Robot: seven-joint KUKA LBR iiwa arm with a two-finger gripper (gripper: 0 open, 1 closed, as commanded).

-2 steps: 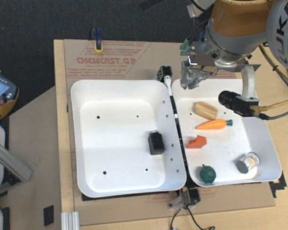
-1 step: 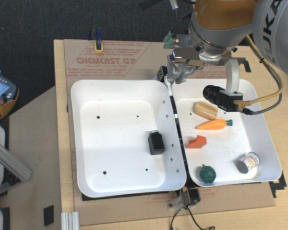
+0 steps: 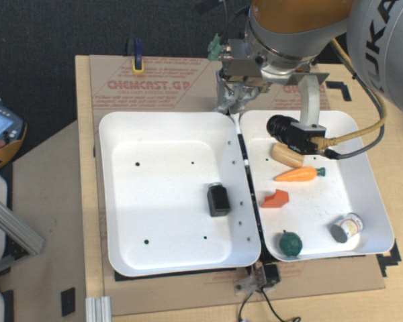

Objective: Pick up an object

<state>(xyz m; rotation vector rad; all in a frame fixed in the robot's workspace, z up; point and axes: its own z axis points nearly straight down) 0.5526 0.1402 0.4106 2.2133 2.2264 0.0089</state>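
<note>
Green ball (image 3: 290, 243) sits at the right bin's (image 3: 371, 173) near edge; can (image 3: 346, 228), orange block (image 3: 276, 198), carrot (image 3: 297, 174) and tan piece (image 3: 286, 155) are scattered behind as pick candidates. Black block (image 3: 218, 200) lies alone in the left bin (image 3: 114, 180). Arm hangs over the far rims; gripper (image 3: 234, 102), possibly empty, opening cannot be judged.
</note>
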